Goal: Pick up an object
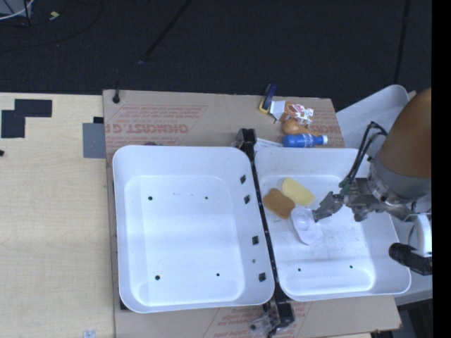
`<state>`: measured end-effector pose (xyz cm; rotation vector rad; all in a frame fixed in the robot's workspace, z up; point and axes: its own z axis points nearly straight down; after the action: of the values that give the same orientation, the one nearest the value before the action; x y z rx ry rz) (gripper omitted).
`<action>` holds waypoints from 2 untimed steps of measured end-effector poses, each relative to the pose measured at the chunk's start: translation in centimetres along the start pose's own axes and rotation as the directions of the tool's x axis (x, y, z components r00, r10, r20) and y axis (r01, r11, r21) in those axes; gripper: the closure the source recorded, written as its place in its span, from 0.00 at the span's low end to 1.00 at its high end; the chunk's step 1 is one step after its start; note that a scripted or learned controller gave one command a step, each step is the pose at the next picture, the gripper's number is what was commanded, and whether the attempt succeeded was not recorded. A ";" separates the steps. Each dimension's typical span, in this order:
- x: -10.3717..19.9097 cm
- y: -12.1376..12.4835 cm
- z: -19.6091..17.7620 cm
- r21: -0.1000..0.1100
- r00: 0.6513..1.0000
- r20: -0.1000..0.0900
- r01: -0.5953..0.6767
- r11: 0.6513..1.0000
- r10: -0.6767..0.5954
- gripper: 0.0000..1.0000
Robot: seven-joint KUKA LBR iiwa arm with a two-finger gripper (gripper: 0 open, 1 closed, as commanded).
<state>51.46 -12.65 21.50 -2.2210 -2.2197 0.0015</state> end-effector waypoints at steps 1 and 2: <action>2.3 1.4 13.2 -0.002 1.000 0.001 0.001 1.000 -0.001 0.00; 4.3 9.5 12.7 -0.006 1.000 0.000 0.004 1.000 -0.004 0.00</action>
<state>60.90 -8.32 8.82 -2.2191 -2.2275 -0.0054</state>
